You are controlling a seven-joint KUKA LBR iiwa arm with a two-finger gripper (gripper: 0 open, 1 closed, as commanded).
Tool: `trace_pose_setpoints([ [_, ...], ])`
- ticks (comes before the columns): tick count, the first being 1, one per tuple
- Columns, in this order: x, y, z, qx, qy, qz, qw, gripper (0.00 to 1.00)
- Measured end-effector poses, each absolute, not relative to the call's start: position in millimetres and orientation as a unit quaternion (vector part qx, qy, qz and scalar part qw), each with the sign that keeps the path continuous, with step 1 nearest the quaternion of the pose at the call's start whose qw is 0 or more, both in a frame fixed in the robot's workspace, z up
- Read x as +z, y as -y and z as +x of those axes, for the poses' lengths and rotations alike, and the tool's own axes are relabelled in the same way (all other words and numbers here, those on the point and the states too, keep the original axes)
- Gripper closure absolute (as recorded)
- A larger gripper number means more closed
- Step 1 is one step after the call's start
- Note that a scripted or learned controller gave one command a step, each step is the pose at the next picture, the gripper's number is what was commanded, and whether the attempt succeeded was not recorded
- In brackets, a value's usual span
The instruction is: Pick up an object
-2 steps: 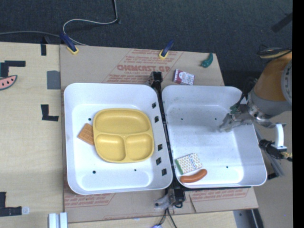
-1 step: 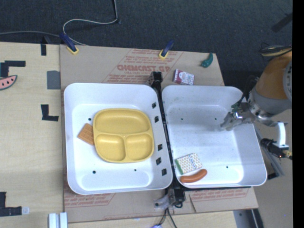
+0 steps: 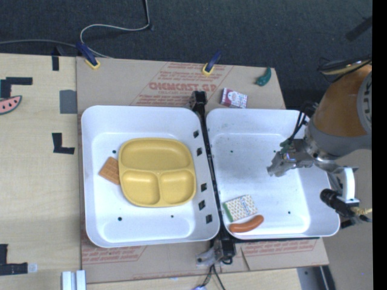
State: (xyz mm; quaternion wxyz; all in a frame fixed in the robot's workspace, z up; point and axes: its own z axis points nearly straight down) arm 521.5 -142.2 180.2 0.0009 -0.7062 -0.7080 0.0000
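My gripper (image 3: 279,165) hangs over the right side of the right bin (image 3: 254,132), under the orange-banded wrist. Nothing shows between its fingers. Near that bin's front edge lie a small green and white packet (image 3: 241,208) and an orange-red sausage (image 3: 247,223), both well left of and nearer the front than the gripper. In the left bin (image 3: 97,162) sits a yellow divided plate (image 3: 158,170), with a brown cracker-like piece (image 3: 110,170) tucked against its left edge.
A small red and white packet (image 3: 233,98) and a green clip (image 3: 263,76) lie on the cardboard behind the right bin. Yellow clamps (image 3: 211,66) hold the cardboard's back edge. A black clip strip (image 3: 204,156) joins the two bins.
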Motion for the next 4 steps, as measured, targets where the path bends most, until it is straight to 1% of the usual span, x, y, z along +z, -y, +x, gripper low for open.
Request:
trace_pose_setpoints([
  [1, 179.9, 142.8, 521.1, 0.0004, 0.708, -0.706, 0.001, 0.0],
  [2, 86.1, 150.3, 509.1, -0.0007, 0.707, -0.707, -0.001, 0.0],
  [3, 95.8, 151.5, 509.6, -0.0006, 0.707, -0.707, -0.003, 1.0],
  [4, 105.0, 150.8, 509.6, -0.0007, 0.707, -0.707, -0.002, 1.0],
])
